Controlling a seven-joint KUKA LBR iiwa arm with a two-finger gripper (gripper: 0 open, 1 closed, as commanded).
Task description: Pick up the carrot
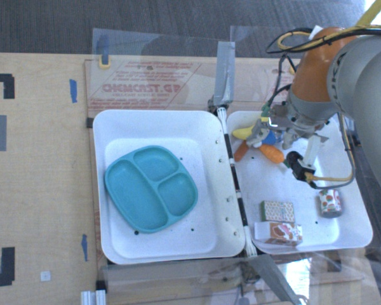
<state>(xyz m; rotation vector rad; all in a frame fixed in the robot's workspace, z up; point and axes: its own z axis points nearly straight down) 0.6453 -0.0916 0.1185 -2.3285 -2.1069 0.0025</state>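
Atop the wooden bench (pixel 38 189), two white bins (pixel 159 250) sit side by side.

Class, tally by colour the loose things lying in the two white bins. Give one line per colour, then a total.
Teal: 1, the tray
Yellow: 1, the banana
Orange: 1, the carrot
Patterned packs: 3, box, packet, can
Total: 6

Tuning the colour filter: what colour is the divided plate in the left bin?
Turquoise blue all over. The plate shows clearly in the camera view.
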